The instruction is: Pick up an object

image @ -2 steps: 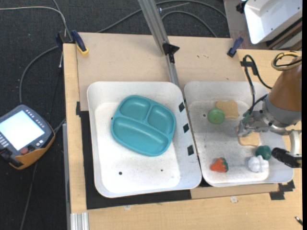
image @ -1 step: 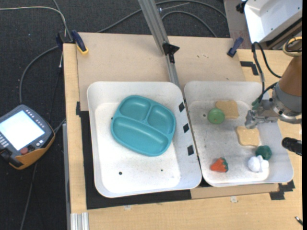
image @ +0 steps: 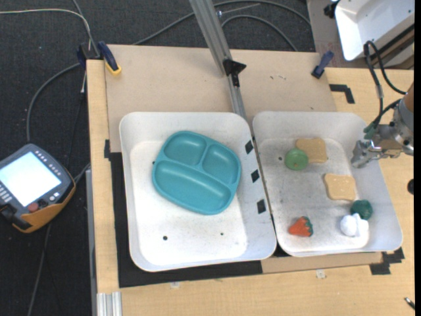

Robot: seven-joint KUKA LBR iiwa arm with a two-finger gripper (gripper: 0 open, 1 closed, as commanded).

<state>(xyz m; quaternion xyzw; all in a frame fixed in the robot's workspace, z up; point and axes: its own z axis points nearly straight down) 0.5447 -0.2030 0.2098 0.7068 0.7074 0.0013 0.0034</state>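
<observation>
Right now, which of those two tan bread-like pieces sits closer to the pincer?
The upper tan piece, touching the green ball, lies slightly nearer the pincer than the lower tan piece, which lies alone mid-bin.

My claw [image: 366, 151] hangs at the right rim of the right white bin [image: 395, 232]. Bare floor lies open along its left side; tan bread slices [image: 340, 187], a green ball [image: 296, 159] and a red strawberry toy [image: 300, 226] crowd elsewhere.

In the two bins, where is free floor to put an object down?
Left bin: a bare strip below the teal plate. Right bin: bare at the middle left, between green ball and strawberry. Its lower right corner is crowded.
</observation>
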